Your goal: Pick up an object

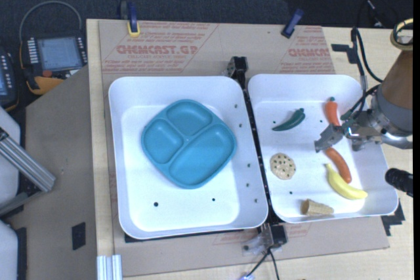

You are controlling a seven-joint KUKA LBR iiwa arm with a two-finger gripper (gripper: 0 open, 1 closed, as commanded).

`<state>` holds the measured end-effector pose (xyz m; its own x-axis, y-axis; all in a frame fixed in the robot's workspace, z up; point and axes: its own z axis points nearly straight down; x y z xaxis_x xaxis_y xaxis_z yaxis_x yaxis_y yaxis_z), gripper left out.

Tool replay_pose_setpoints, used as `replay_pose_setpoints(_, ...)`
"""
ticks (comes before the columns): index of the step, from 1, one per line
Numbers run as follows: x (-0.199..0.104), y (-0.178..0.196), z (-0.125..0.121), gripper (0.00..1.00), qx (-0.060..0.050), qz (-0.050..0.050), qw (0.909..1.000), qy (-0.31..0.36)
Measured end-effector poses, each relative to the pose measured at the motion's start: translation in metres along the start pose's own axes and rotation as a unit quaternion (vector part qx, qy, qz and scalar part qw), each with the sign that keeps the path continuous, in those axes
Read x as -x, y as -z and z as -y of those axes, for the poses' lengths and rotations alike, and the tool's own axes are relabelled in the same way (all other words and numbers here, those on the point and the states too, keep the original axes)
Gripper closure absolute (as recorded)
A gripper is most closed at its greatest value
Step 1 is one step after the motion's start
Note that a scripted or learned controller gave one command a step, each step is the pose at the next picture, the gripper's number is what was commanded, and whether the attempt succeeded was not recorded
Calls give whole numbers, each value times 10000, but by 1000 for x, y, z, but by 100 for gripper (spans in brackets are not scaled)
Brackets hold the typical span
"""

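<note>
The right bin (262, 92) holds several toy foods. A green pepper (289, 120) lies near its middle, a round cookie (283, 166) sits below that, and a tan cone-shaped piece (317, 208) rests at the front. On the right side an orange carrot (331, 111) lies above a red sausage (339, 164), with a yellow banana (346, 184) in front of them. My gripper (336, 130) hangs low over the gap between carrot and sausage. It stands open, one finger (326, 141) pointing down-left, and nothing sits between the fingers.
A blue divided plate (189, 142) lies in the middle of the left bin (121, 141). The grey arm (394, 121) comes in over the right bin's right rim. A black clamp (237, 67) sits at the back between the bins.
</note>
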<state>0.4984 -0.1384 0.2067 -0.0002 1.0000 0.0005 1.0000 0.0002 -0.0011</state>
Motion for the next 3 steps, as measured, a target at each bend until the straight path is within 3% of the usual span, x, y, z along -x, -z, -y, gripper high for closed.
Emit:
replay_pose_setpoints(1,0,0,0,0,1,0,10000,0)
replay_pose_setpoints(3,-2,-107,-3,0,-34,-11,10000,-6)
